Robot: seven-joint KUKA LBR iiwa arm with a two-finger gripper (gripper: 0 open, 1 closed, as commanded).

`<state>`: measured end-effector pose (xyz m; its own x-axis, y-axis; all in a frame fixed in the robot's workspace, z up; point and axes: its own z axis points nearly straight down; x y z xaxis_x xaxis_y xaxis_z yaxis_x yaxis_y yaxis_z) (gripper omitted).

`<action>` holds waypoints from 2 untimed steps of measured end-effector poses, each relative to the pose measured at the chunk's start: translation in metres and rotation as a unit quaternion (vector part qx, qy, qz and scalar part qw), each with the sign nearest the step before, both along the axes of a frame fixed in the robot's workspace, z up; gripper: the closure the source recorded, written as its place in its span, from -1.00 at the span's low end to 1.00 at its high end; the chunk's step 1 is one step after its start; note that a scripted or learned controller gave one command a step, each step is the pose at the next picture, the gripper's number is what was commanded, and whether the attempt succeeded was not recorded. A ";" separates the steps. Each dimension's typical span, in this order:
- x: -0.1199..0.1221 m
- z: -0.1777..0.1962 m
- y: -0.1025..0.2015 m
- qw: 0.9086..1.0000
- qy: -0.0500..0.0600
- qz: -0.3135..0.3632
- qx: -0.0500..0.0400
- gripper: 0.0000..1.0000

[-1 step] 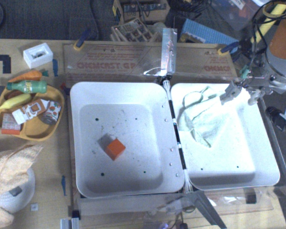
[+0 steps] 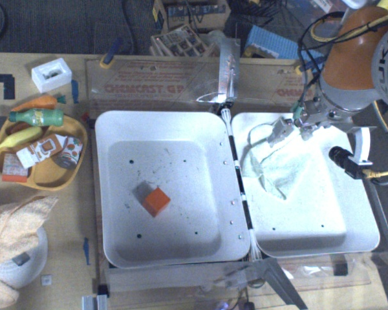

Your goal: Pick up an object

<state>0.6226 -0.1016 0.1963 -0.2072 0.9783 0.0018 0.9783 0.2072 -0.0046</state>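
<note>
Orange block [image 2: 157, 201]: left bin [image 2: 116, 134], tilted diamond-wise, well left and nearer than gripper [image 2: 291, 123] over right bin [image 2: 355, 234]; finger state indiscernible.

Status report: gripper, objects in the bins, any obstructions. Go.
Gripper over right bin, top edge; fingers unclear. Orange block loose in left bin, untouched. Clear plastic film lying under gripper in right bin.

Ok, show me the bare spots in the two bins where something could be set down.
The left bin has bare floor all around the orange block, widest along its far wall and right side. The right bin has free floor along its near edge and near-right corner. Its far half is crowded by the clear plastic piece and the gripper above it.
</note>
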 end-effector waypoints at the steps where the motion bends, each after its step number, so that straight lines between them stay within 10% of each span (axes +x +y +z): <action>1: 0.023 0.072 -0.010 1.000 -0.003 0.012 -0.001 -1.00; 2: 0.009 -0.014 -0.019 1.000 -0.002 0.024 0.000 -1.00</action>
